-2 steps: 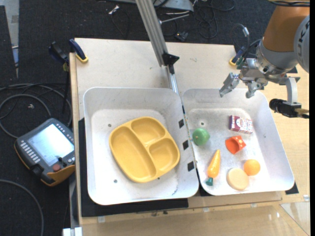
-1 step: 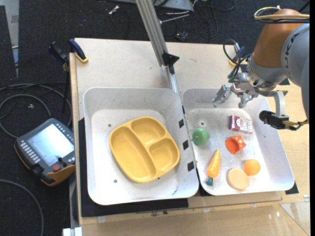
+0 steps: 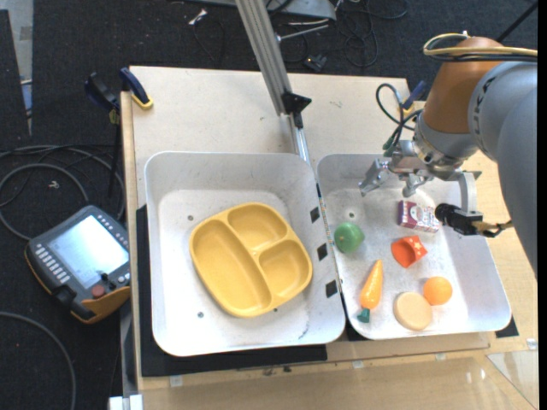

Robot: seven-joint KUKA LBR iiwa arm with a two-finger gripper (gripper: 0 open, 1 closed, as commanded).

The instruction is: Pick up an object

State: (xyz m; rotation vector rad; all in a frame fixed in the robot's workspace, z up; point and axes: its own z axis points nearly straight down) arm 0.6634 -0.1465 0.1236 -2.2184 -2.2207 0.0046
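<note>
**Operator:** I'm watching the hand (image 3: 395,174) hovering over the far end of the right bin (image 3: 487,267). I cannot tell how its grip is standing from this slant, and I'm seeing nothing held in it.

**Observer:** Which object are you going for?

**Operator:** I'm judging the small carton (image 3: 417,216) the likeliest. It's lying just near of the hand and a touch to the right, closer than anything else in that bin. It's looking like a white and maroon box lying on its side, with its long axis running roughly left to right.

**Observer:** And the others?

**Operator:** I'm seeing a green ball (image 3: 348,237) near and to the left of the hand, a red-orange piece (image 3: 408,250) just near of the carton, then a carrot (image 3: 371,287), an orange (image 3: 438,290) and a pale disc (image 3: 414,311) at the near end. The left bin (image 3: 162,254) is carrying a yellow divided plate (image 3: 249,257).

**Observer:** So what is the move calling for?

**Operator:** I'm thinking a short shift toward the near side, then a descent, closing across the carton's short axis.
</note>
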